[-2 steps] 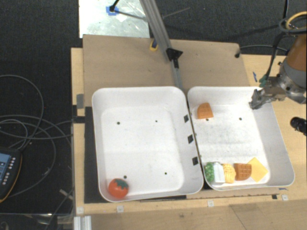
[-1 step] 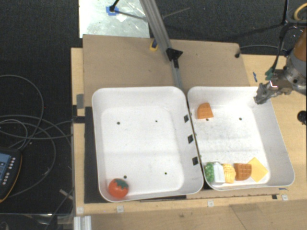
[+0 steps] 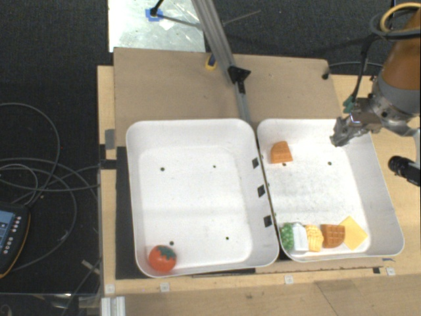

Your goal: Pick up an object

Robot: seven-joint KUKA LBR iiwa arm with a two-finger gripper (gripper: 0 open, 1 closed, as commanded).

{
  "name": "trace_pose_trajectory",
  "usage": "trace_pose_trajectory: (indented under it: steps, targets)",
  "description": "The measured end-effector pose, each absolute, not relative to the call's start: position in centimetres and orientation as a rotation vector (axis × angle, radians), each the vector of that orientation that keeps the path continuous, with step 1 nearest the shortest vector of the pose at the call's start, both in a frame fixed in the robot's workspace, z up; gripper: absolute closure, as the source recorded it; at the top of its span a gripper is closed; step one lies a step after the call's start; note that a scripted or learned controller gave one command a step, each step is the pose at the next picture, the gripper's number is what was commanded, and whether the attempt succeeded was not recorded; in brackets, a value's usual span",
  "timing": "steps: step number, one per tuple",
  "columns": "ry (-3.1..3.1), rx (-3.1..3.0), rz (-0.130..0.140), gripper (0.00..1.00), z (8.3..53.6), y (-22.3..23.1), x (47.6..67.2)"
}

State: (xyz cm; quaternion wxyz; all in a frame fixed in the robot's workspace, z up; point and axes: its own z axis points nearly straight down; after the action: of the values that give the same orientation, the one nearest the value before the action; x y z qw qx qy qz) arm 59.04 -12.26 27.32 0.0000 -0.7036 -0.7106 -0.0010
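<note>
Looking down at the desk (image 3: pixel 171 84), I have two white bins side by side. The right bin (image 3: pixel 388 206) carries most of the goods: an orange block (image 3: pixel 281 152) near its upper left corner, and along its near edge a row of toy food, a green and white piece (image 3: pixel 291 236), a yellow corn cob (image 3: pixel 314 237), a brown waffle (image 3: pixel 333 235) and a yellow wedge (image 3: pixel 354 232), all touching or nearly so. The left bin (image 3: pixel 191 133) has a red tomato (image 3: pixel 162 259) with a green top in its near left corner.

My pincer (image 3: pixel 342 135) hangs over the right bin's upper right corner, well apart from every object, nothing between its fingers; whether they are parted I cannot tell, it is small and blurred. The arm (image 3: pixel 401 78) is cut off at the right edge.

The desk is tan board on dark carpet (image 3: pixel 52 45), with loose cables (image 3: pixel 33 170) at left and a slanted grey pole (image 3: pixel 214 25) crossing the top.
</note>
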Motion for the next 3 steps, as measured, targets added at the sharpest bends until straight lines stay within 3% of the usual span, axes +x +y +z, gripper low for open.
trace_pose_trajectory:
  steps: [3]
  targets:
    - [-2.231, -2.208, -0.002, 1.0, 23.8, 2.8, 54.4]
